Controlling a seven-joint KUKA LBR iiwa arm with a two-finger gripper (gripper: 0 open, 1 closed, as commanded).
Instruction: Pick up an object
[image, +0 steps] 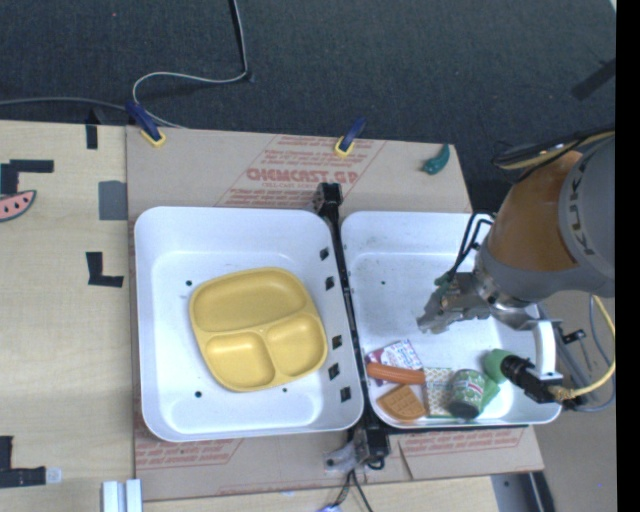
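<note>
The loose items lay bunched along the near wall of the right bin (400, 260): a small pink-and-white packet (400, 353), an orange stick-shaped item (395, 375) just on its near side, a brown waffle-patterned square (403, 402) nearer again, and a green can-like item (466, 392) to the right of the square, with a pale patterned piece (438, 381) between them. How many of them were touching could not be judged closely, but they sat tight together. The gripper (440, 310) hung over bare bin floor on the far side of this cluster, a little to the right of the packet and apart from all of it. Whether the gripper was apart or together could not be told from this slant, and nothing showed in its hold. The grey arm with its orange band (535, 225) came in from the right, over the bin's right rim.

The left bin (160, 300), flush against the right one, held a yellow divided plate (258, 328) lying flat near its middle, three compartments facing up. Both bins rested on a cardboard sheet (200, 170) with red lettering, held by two yellow clips (148, 128) (350, 140) at its far edge. A small teal item (436, 159) lay at the sheet's far right corner. The sheet sat on a pale worktop (60, 330) marked with black tape
</note>
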